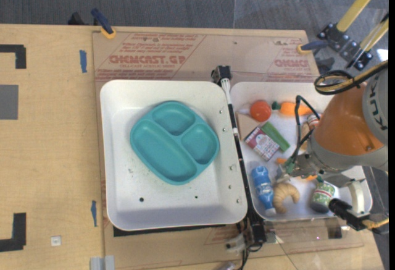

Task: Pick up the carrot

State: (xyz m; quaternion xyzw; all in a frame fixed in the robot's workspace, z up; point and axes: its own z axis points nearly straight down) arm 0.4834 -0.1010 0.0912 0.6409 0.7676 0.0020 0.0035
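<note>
The carrot (291,109) lies near the far edge of the right bin (242,97), orange with a small green tip pointing left, just right of a red-orange tomato (260,110). My gripper (299,167) hangs below the arm's orange band (349,126), low over the middle of the right bin. It is nearer the camera than the carrot and apart from it, above a croissant (285,193). The wrist hides much of what lies under it.
The right bin also holds a red and green box (265,142), a blue bottle (262,188) and a small can (322,196). A teal divided plate (174,142) sits in the left bin (117,201). A black cable (302,105) loops over the carrot's right end.
</note>
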